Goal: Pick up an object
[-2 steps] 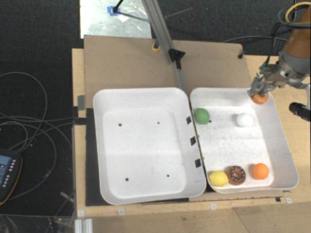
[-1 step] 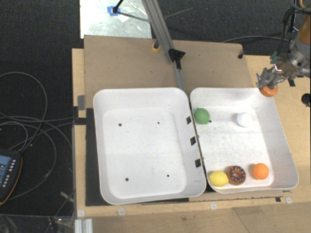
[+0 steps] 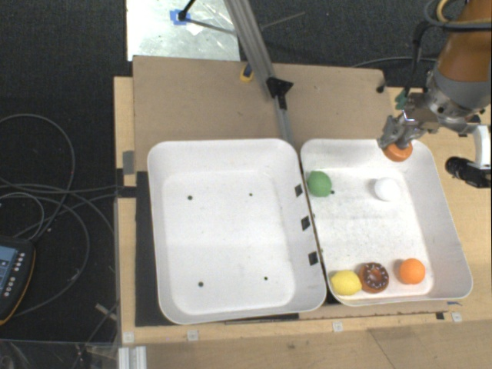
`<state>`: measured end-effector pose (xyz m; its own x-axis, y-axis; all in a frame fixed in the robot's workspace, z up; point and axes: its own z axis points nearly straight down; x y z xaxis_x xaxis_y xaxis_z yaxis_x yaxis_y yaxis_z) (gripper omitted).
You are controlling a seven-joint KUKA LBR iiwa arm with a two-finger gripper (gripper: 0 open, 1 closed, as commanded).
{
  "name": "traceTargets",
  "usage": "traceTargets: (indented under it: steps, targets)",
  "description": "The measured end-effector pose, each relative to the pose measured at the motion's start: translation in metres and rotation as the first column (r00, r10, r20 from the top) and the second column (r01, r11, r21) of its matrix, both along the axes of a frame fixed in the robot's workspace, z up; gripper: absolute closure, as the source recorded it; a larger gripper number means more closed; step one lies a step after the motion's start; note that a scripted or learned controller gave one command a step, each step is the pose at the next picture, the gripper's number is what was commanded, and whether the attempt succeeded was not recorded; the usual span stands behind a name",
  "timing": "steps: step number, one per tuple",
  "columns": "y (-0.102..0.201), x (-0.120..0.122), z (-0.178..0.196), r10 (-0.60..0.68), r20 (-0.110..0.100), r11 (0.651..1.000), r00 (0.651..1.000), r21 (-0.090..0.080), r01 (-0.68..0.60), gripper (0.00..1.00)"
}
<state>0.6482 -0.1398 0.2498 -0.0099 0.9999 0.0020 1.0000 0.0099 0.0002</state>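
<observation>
2 white bins: left bin, right bin. 6 small objs total: 1 green ball, 1 white ball, 1 lemon, 1 donut, 1 orange, 1 orange obj at 1 gripper.

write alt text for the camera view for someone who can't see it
The gripper is above the right bin's far edge with an orange object at its fingertips. That bin holds a green ball, white ball, lemon, donut and orange.
</observation>
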Motion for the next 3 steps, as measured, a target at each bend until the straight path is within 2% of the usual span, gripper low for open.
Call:
traceTargets:
  steps: [1, 3]
  targets:
    - [0.053, -0.008, 0.006, 0.000, 0.001, 1.000, 1.000, 0.000, 0.000, 1.00]
    - [0.165, -0.001, -0.001, 0.001, 0.002, 1.000, 1.000, 0.001, -0.001, 1.00]
